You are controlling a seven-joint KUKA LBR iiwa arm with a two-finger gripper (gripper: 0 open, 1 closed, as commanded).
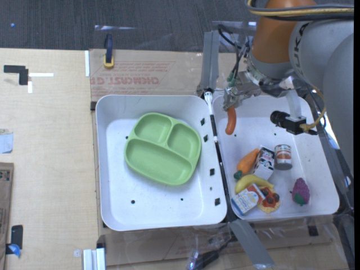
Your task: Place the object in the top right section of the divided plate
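Left bin [107, 167]: white, shallow; holds one green divided plate [162, 148], three sections, lying flat and turned at an angle, nothing in any section.

Bin divider: the two bins touch along their inner walls.

Right bin [320, 151]: white, shallow. Near its upper left corner, gripper [230, 103] pointing down, fingers closed on the top end of an orange-red hot dog [230, 121], which hangs upright close to the divider, well apart from the plate's top right section. Lower half of the bin, a cluster: carrot [246, 162], small white carton [264, 161], tin can [283, 156] upright, banana [251, 181], flat packet [246, 200], pizza slice [270, 198], purple grapes [301, 191] set apart at right.

Arm [281, 21]: grey with orange band, entering from upper right.
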